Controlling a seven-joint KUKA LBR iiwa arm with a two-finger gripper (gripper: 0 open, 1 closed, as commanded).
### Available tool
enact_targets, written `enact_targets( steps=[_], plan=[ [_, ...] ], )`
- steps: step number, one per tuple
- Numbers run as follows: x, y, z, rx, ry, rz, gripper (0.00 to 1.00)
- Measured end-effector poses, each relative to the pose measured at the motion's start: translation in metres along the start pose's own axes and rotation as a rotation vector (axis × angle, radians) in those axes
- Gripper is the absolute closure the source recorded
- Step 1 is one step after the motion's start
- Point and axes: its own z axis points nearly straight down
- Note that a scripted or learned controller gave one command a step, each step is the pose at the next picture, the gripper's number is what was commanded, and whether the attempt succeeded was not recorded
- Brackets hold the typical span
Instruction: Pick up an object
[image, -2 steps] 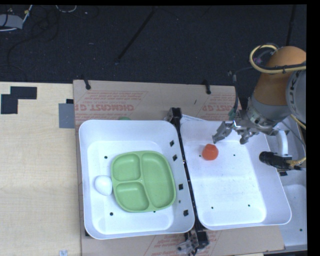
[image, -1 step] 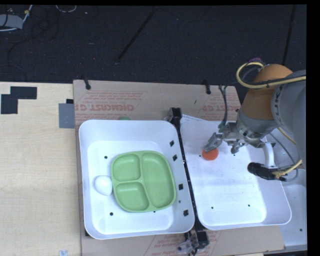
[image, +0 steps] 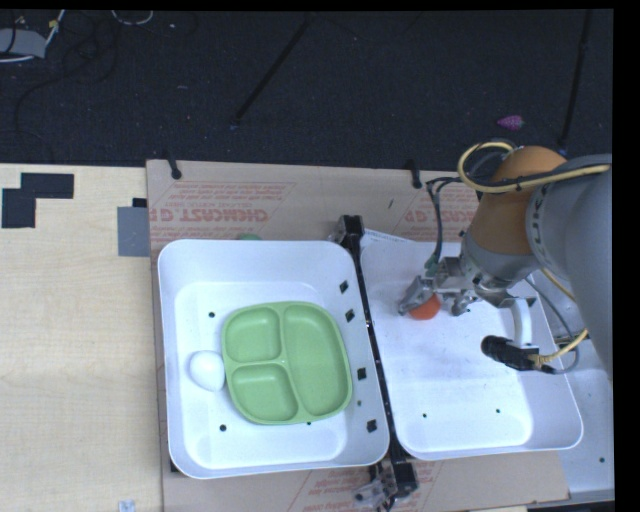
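Camera view, from above the bench at a slant, caught our arm (image: 560, 215) reaching in from the right over the right bin (image: 480, 425), its orange band showing just above the wrist. We had the gripper (image: 432, 296) low at the bin's upper left, close to the divider (image: 362, 320) where the two bins meet. A small orange-red object (image: 426, 310) lay just below the metal fingers (image: 414, 296), partly covered by them; it seemed the likeliest thing for us to lift. Whether the fingers were spread or pressed together we could not tell from this angle, nor whether the object sat between them or merely under them. We judged the low reach as the closing-in part of a grasp, not yet a lift, since the object appeared to rest on the bin floor. In the left bin (image: 190, 270) sat a green tray (image: 287, 362) with three compartments, and a white egg (image: 207, 370) lay touching its left rim; both were well apart from the gripper and looked to be no part of this try. Black cable (image: 510, 352) trailed from the wrist across the right bin, slack enough, we thought, not to hinder a straight pull upward.
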Motion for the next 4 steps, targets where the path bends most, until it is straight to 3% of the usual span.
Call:
enact_targets(
  steps=[1,3,4],
  plan=[
    [-0.001,0.0,-0.011,0.001,-0.002,0.001,1.0],
    [-0.002,-0.008,-0.123,-0.006,-0.004,0.0,1.0],
    [-0.003,-0.008,-0.133,-0.002,-0.003,0.0,1.0]
  ],
)
